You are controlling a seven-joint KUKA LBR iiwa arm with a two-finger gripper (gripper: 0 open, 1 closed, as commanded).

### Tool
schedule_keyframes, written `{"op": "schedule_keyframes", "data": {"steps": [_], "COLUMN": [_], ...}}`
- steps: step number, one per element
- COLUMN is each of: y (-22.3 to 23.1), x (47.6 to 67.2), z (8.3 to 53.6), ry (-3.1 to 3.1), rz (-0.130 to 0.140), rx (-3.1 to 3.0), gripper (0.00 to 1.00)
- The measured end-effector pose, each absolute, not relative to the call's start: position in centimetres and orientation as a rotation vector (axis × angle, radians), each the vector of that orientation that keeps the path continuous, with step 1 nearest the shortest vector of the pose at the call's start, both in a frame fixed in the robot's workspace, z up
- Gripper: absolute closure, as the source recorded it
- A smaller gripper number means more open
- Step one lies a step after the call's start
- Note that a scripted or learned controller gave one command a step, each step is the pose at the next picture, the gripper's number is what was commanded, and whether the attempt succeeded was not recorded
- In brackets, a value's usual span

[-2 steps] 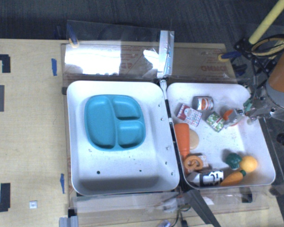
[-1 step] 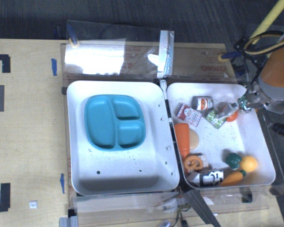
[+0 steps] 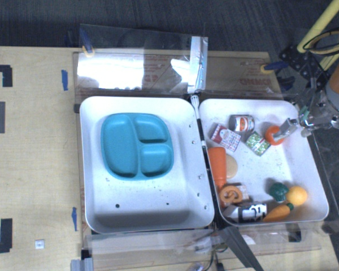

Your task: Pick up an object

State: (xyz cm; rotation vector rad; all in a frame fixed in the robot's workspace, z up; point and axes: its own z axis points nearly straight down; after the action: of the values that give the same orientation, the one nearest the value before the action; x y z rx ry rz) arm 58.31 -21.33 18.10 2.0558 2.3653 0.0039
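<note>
Your pincer (image 3: 291,125) sits at the right bin's (image 3: 305,168) upper right edge; whether it is spread or pinching, you cannot tell. Largest first: the orange cylinder (image 3: 217,167), well to its lower left, looks stiff, light and smooth, so take it across its middle. The small can (image 3: 242,123), further left at pincer level, is rigid and may roll. Just beside the pincer, the red piece (image 3: 274,135) looks tiny and slippery.
</note>
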Motion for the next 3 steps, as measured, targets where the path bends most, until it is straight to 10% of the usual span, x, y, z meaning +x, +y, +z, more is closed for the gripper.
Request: {"op": "schedule_keyframes", "data": {"steps": [1, 2, 3], "y": [-21.7, -21.8, -22.5], "x": [62.5, 62.2, 61.9], "z": [10.6, 11.1, 17.8], "ry": [2.439, 2.441, 2.421], "rz": [0.020, 0.009, 0.005], "rx": [1.959, 1.965, 1.986], "gripper": [0.00, 1.00, 1.00]}}
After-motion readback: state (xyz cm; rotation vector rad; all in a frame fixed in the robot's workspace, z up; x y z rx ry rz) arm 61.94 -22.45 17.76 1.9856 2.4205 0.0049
